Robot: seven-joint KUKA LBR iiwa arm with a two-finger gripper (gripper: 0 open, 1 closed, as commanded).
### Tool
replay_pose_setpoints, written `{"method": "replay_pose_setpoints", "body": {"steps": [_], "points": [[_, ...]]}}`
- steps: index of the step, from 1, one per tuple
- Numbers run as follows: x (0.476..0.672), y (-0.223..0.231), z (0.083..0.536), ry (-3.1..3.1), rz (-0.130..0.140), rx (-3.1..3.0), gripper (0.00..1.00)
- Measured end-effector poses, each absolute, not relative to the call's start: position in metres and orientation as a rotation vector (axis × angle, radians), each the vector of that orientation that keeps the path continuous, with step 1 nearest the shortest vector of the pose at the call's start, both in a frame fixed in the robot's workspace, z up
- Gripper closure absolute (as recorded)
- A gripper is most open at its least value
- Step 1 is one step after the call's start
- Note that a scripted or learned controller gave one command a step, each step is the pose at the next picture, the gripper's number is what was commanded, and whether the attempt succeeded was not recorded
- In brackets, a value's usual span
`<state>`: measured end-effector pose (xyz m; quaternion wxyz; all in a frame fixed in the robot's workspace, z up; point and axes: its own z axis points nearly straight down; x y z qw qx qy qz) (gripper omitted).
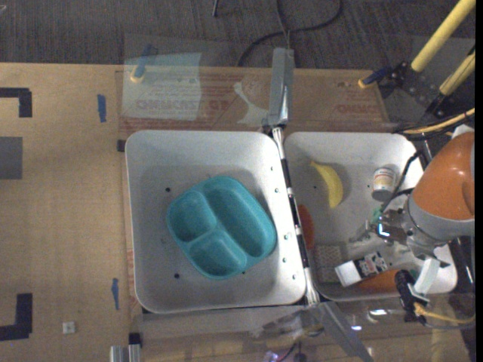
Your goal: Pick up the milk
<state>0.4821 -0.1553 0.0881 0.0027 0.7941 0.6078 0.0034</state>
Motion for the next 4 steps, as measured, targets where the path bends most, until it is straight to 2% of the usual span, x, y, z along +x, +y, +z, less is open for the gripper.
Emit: {"method": "replay_pose_setpoints", "body": {"steps": [1, 2, 3, 4], "points": [[0.48, -0.216, 0.346, 2.161, 0.001, 2.276, 0.0], [0.481, -0.217, 0.357, 2.159, 0.002, 2.273, 1.0], [0.481, -0.219, 0.436, 2.395, 0.001, 2.024, 1.0], [0.484, -0.224, 0.435, 2.002, 0.001, 2.415, 1.0]]}}
